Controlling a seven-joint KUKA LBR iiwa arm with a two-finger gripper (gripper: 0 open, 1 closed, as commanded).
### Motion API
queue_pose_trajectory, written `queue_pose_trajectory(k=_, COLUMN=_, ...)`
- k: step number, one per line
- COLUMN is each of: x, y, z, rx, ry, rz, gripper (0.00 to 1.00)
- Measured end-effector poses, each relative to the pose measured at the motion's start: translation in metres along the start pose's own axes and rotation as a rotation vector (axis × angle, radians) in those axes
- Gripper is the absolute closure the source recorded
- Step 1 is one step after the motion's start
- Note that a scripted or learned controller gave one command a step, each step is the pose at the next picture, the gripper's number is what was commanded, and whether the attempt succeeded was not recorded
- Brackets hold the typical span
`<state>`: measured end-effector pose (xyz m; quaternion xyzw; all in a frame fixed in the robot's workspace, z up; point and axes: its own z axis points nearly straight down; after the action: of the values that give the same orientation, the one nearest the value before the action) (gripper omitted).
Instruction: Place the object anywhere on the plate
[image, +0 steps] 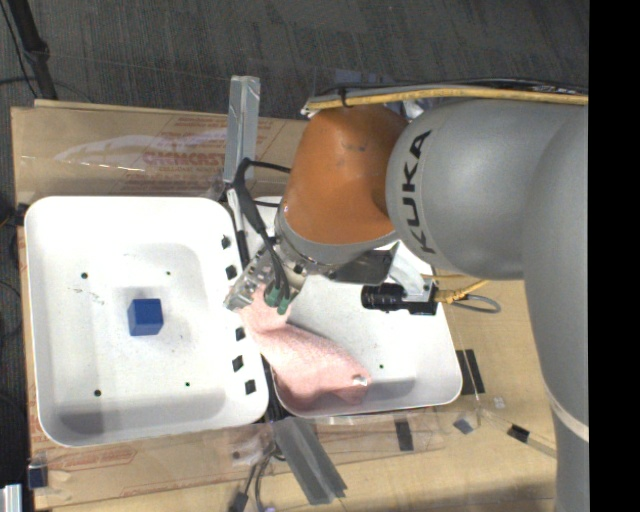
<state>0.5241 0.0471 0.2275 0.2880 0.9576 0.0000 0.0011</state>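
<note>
Blue cube (146, 316) sits in smooth white left bin (60, 300).

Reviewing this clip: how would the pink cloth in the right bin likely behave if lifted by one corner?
The pink cloth lies crumpled with soft folds, so it is probably floppy and would drape and hang rather than hold its shape. It looks thin, so likely light. Part of it rests near the right bin's front rim, so it may drag across that edge.
</note>
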Motion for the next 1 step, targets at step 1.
queue_pose_trajectory(k=1, x=0.0259, y=0.0484, z=0.0065, rx=0.000, ry=0.001, rz=-0.406, gripper=1.00)
